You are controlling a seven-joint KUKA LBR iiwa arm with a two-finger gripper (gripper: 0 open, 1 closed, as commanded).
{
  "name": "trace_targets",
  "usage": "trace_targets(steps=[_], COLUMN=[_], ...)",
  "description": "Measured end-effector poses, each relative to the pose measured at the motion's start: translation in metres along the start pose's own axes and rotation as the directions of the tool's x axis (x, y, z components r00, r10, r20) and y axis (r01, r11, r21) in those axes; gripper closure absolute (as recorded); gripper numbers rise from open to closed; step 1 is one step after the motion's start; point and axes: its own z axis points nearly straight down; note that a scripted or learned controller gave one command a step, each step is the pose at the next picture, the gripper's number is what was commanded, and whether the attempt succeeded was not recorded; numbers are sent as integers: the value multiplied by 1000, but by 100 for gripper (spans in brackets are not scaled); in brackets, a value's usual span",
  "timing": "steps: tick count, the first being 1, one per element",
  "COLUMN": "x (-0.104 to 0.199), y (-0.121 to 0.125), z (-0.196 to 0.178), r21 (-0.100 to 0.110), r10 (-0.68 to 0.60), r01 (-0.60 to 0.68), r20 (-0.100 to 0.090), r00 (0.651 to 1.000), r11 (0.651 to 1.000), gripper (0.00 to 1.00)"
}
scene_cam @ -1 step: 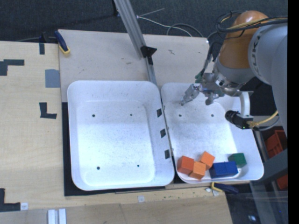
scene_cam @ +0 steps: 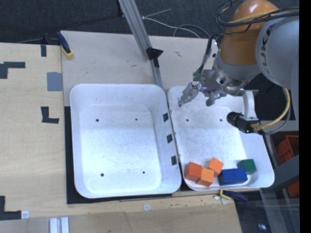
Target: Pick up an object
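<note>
The blocks [scene_cam: 219,171] crowd the right bin [scene_cam: 204,130]'s near rim, touching; the hand [scene_cam: 198,96], spread and holding nothing, hangs at the far end; a descent there risks closing on 2 at once.

My arm [scene_cam: 282,42] is a fat grey casing with dark lettering on its side and a glossy orange band [scene_cam: 243,33] above the wrist. Black cables loop over the orange part; one yellowish cable curves below. The hand [scene_cam: 199,97] is dull grey metal, with small coloured wires near its mount.
</note>
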Motion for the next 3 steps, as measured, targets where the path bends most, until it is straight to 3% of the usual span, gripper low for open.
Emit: trace_targets(steps=[1,2,3], x=[59,99,76], y=[-24,-18,-64], z=[-10,-66,-34], r21=[5,-1,9], r10=[-1,0,9], r01=[1,0,-9], r20=[0,0,4], r00=[1000,1000,1000], r11=[1000,1000,1000], gripper=[0,0,0])
